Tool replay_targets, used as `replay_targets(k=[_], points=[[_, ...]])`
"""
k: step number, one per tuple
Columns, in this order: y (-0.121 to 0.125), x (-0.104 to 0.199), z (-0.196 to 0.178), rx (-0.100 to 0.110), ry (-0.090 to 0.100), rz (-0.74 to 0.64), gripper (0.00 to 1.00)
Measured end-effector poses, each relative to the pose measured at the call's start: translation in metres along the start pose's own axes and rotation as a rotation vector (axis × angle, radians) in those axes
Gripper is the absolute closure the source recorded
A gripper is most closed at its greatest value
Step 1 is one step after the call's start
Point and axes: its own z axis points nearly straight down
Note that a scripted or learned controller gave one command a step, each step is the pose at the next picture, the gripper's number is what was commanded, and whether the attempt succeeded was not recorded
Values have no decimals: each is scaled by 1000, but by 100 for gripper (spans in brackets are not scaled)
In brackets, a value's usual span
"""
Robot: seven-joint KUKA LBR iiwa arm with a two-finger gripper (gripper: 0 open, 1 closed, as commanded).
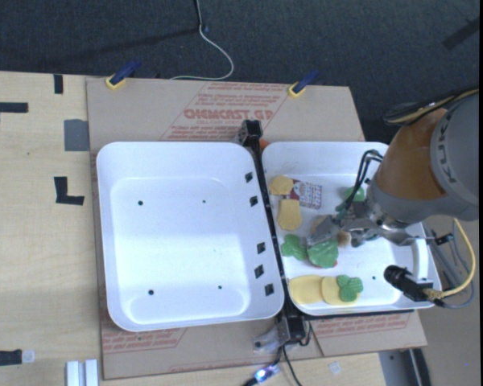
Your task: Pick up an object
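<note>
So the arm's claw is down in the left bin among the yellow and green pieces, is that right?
Not quite: it's the right bin, not the left. The camera view shows the claw down among the yellow pieces and green pieces in the right bin, while the left bin sits beside it.

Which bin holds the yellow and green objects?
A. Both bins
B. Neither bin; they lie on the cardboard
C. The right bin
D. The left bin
C: the yellow pieces and green pieces all lie inside the right bin, where the tool reaches in, while the left bin shows bare white floor with a few dark dots.
</note>
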Motion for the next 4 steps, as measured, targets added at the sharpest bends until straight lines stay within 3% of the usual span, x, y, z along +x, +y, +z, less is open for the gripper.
replay_targets(k=[1,2,3,4], points=[[58,24,38,-16,-6,-4,0],[143,17,37,4,-11,-2,0],[143,18,25,-8,-12,0,100],[142,28,36,-6,-8,1,100]])
